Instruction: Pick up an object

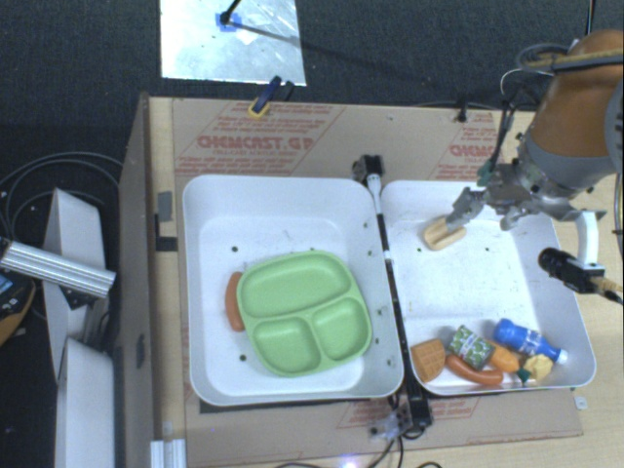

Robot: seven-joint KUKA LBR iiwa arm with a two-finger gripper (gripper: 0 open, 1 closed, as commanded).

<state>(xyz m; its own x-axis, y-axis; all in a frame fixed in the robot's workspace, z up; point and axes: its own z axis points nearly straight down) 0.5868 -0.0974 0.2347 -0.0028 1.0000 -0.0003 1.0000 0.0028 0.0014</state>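
Observation:
My gripper (489,211) hangs over the back of the right bin (487,291), open, with its fingers spread apart. A tan bread-like piece (444,234) lies on the bin floor just below and left of the left finger (467,206), not between the two fingers. At the bin's front lie a brown cracker (427,357), a green packet (470,344), a blue bottle (525,338), an orange-red sausage (475,370) and a small yellow piece (539,367), all well in front of the gripper.
The left bin (210,261) holds a green divided plate (302,312) with a reddish sausage (233,300) against its left side. A black divider clip (369,171) sits where the bins meet at the back. A black fixture (570,269) juts over the right bin's right rim.

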